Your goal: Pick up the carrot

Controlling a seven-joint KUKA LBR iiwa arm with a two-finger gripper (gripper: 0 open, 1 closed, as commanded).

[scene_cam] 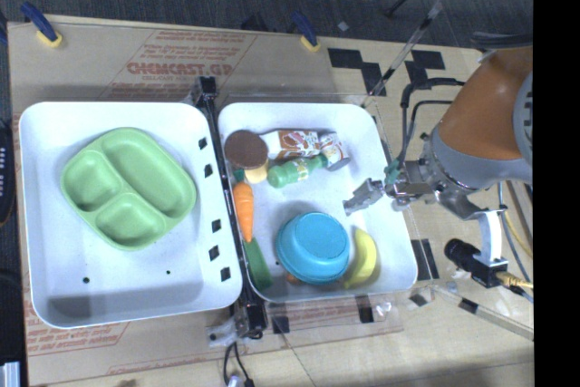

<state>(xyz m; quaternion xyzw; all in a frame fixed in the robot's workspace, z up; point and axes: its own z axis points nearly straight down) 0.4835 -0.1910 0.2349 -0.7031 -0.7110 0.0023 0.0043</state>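
The carrot [243, 207], a smooth tapered orange toy, lay along the left wall of the right bin [381, 140], just left of the glossy blue bowl [314, 246]. The metal end effector [362, 195] hovered up and right of that bowl, apart from the carrot, probably before any reach; I couldn't tell its grip.

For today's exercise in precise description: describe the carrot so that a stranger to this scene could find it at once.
Start at the right-hand shallow white bin and follow its left wall. There lies a small orange toy carrot, below a brown round disc and left of a blue bowl. It alone is slim, tapered and orange.
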